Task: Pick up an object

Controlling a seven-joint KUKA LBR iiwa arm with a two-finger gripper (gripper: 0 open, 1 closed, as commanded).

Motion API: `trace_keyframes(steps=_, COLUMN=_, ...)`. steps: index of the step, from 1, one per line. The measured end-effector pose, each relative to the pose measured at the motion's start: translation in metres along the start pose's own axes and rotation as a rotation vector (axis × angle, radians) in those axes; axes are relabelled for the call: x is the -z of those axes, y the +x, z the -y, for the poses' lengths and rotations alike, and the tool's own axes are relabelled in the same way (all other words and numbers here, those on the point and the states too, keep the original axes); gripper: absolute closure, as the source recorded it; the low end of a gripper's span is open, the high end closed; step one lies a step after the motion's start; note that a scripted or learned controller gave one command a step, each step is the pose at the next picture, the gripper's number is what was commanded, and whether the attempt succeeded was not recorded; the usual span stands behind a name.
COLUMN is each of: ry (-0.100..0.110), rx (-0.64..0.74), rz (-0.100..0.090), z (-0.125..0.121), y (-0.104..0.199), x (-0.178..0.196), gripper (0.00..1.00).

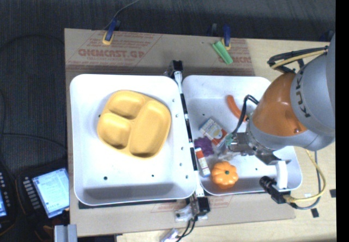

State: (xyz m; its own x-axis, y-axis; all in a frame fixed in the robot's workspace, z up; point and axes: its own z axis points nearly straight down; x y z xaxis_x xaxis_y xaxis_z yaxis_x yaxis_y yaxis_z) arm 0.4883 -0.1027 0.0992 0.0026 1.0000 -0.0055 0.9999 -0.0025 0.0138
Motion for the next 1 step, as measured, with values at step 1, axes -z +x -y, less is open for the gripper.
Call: trace_keyframes(steps=1, ry=0.011, rx=0.004, rz=-0.005, z=-0.0797, y=0.0456, x=0.1228, gripper=1.00)
